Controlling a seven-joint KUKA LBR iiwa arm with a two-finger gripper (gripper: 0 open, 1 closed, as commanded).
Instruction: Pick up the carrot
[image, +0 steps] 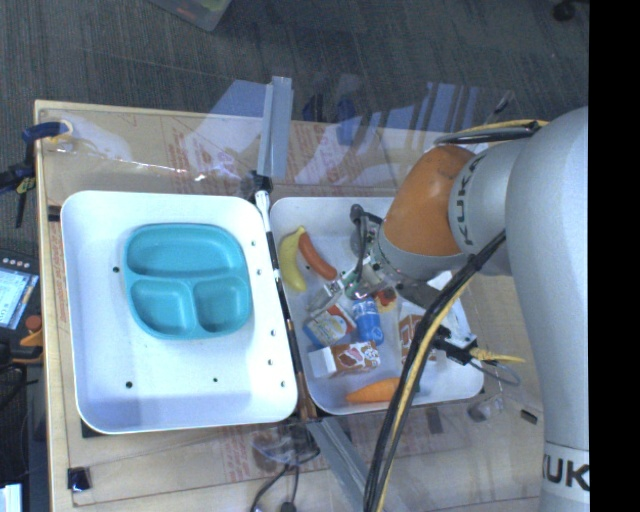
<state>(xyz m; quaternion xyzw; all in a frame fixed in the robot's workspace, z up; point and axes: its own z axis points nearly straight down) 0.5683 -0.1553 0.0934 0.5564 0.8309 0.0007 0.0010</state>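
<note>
The carrot (372, 392) is a small orange piece lying flat near the front edge of the right bin (300, 215). My gripper (340, 288) hangs low over the middle of that bin, among the packets and well behind the carrot. It is apart from the carrot, and nothing of the carrot lies between its tips. The arm's orange band (425, 212) and grey wrist cover the bin's right half.
A yellow banana (290, 258) and a red-orange sausage (319, 259) lie at the right bin's back left. A blue can (367, 321) and several small packets (340, 350) crowd its centre. The left bin (90, 380) holds a teal divided tray (187, 277). A yellow cable (405, 400) crosses beside the carrot.
</note>
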